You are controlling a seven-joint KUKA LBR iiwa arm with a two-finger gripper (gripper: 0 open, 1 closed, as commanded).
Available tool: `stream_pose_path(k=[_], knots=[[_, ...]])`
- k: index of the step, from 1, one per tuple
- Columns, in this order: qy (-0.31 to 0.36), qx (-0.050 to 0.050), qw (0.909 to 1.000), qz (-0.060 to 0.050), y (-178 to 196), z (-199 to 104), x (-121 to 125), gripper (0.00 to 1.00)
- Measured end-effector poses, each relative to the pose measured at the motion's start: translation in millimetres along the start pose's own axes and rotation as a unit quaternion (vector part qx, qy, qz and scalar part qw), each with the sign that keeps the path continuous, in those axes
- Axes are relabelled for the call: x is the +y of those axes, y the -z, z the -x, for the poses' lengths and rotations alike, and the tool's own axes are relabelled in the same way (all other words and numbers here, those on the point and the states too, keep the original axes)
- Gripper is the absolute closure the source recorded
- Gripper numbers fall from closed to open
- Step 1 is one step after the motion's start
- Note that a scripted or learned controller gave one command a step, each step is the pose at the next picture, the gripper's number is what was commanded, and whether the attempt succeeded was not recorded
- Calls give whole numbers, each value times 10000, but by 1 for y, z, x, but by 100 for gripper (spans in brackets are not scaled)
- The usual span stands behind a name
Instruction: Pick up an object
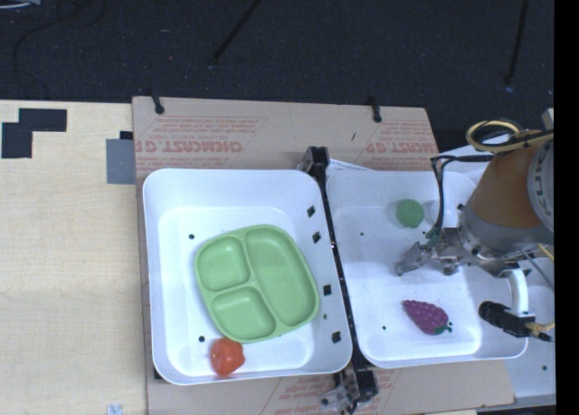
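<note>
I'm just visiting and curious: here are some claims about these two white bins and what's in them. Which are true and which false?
1. The green three-compartment plastic plate lies in the left bin. True.
2. The purple grape-bunch toy sits on that plate. False: it lies in the right bin.
3. The small green ball is in the right bin. True.
4. The orange-red toy lies beside the green ball. False: it lies in the left bin, near the plate's front edge.
5. The gripper holds the grapes. False: it is above them, apart.

Green three-compartment plate (257,283) in left white bin (172,196); cardboard sheet (271,133) beneath bins; wooden bench (63,259).
</note>
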State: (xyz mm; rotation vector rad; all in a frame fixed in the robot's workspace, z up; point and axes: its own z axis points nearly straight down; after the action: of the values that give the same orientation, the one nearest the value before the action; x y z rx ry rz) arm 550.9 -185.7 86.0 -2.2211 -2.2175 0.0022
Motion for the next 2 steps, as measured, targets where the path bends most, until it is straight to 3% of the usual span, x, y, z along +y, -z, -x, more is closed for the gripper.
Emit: stream_pose_path(k=[1, 2], knots=[[-13, 0, 10000, 4, 12, 1, 0, 100], [18, -9, 10000, 26, 57, 5, 6, 100]])
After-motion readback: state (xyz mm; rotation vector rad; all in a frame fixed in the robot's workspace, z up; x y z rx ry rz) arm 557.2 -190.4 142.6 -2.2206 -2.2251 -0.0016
